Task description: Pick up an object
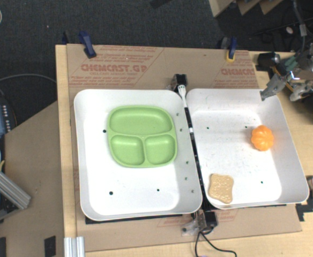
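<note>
At the far right corner of the right bin [285,119], the gripper [277,84] touches neither the orange fruit [262,137] just below nor the nearer tan cookie [221,188]; its opening cannot be told.

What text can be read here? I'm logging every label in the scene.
"CHEMCAST GP", red print on the brown board under the bins, upper left.
"CHEMCAST", partly cut off, on the same board at upper right.
Smaller red lines beside both: too blurred to read.

Bench [33,159]; two white bins [92,186] side by side
</note>
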`<state>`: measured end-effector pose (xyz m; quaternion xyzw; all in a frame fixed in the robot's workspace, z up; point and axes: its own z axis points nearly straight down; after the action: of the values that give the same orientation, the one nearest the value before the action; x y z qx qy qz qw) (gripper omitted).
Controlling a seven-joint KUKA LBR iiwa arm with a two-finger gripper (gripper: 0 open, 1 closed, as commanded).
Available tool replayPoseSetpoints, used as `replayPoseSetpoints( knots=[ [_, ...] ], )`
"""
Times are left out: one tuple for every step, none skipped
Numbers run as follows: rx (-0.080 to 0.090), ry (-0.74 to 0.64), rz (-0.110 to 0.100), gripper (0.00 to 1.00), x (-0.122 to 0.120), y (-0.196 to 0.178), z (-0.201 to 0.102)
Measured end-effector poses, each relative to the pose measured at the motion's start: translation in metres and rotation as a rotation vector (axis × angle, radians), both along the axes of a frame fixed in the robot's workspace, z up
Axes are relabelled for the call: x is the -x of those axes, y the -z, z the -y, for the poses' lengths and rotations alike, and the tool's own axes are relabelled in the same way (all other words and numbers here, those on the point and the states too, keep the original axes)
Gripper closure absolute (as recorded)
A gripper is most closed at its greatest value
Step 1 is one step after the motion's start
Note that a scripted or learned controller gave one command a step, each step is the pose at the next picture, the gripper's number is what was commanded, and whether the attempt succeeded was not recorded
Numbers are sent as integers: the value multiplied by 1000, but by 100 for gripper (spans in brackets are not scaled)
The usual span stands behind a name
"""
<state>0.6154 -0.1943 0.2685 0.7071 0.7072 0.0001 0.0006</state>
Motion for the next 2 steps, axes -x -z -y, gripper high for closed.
replayPoseSetpoints(
  knots=[
    [-3,0,-9,0,-13,192,13],
    [-11,-4,1,0,15,182,24]
  ],
)
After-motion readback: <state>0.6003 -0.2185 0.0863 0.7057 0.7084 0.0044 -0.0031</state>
